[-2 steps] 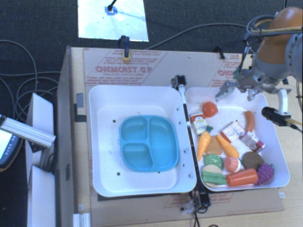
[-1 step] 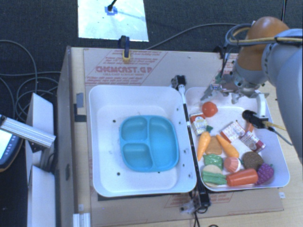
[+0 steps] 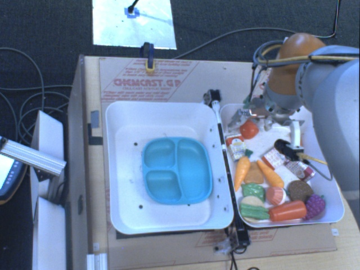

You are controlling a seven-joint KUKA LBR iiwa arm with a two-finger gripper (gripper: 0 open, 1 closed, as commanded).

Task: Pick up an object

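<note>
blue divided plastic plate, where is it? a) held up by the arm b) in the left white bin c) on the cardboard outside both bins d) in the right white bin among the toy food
b: the blue divided plastic plate lies flat on the floor of the left white bin, while the toy food, such as the orange plastic carrot, sits in the right white bin.
</note>
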